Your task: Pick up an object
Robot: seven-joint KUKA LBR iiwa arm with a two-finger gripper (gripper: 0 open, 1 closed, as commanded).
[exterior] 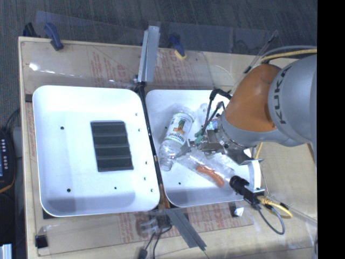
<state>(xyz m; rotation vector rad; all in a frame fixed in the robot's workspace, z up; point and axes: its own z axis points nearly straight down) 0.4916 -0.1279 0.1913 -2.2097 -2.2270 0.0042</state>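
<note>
I saw one clear plastic bottle (177,134) lying tilted in the right bin (161,107), its label green and orange, just left of the hand (207,142). One orange pen-like stick (210,174) lay just below the hand. Whether the hand gripped anything I could not tell. The left bin (54,117) held one dark ribbed rectangular block (111,145). Both bins were smooth white, on a pale wood surface (280,161).

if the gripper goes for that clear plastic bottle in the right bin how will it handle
The bottle lies on its side, so a nudge would probably roll it. It looks clear and likely empty, so light. Its smooth round wall may slip or squash between the fingers of the gripper.
</note>
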